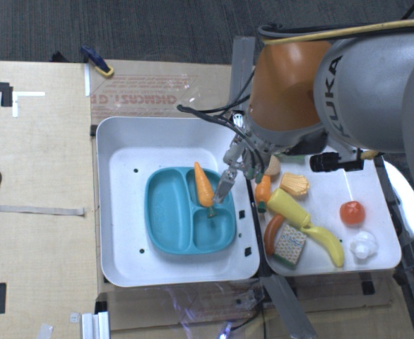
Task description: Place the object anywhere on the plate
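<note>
Plate (166,217): a teal divided plate is seen in the left bin (115,189).
Carrot (203,183): it is laid on the plate's right side, across the divider between two compartments.
Gripper (223,187): it is poised just right of the carrot, at the plate's right part; whether the jaws are wide or narrow cannot be told.

A teal plate (170,214) lies in the left bin (115,210). A carrot (203,183) rests along the plate's divider at about 2 o'clock. The jaws (220,195) hang just beside the carrot's lower end, over the plate's right compartments. The right bin (376,189), at 3 o'clock, holds a banana (313,228), tomato (352,212) and other toy food.
</note>
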`<state>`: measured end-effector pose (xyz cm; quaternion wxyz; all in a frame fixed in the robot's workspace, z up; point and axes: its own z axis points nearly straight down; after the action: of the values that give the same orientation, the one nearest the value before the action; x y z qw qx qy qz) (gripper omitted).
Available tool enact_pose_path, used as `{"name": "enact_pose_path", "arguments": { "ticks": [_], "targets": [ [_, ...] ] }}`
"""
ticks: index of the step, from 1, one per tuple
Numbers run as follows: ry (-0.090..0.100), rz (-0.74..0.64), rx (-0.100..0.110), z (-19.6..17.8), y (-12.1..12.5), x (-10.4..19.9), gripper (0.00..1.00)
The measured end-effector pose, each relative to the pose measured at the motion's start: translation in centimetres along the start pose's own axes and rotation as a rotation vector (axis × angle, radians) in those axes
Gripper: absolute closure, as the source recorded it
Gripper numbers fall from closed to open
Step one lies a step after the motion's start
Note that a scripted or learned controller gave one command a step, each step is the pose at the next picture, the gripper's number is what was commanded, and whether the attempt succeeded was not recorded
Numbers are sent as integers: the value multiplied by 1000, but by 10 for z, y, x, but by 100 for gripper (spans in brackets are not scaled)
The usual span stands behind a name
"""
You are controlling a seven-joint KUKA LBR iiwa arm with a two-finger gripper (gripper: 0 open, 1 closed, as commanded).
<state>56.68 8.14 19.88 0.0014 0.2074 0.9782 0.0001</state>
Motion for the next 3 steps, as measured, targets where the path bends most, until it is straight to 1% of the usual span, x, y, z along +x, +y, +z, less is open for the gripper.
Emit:
{"name": "enact_pose_path", "arguments": {
  "ticks": [1, 2, 3],
  "targets": [
    [2, -47, 1, 7, -22, 52, 0],
    [-1, -44, 0, -2, -22, 49, 100],
    [0, 223, 1, -22, 73, 106, 100]
  ]
}}
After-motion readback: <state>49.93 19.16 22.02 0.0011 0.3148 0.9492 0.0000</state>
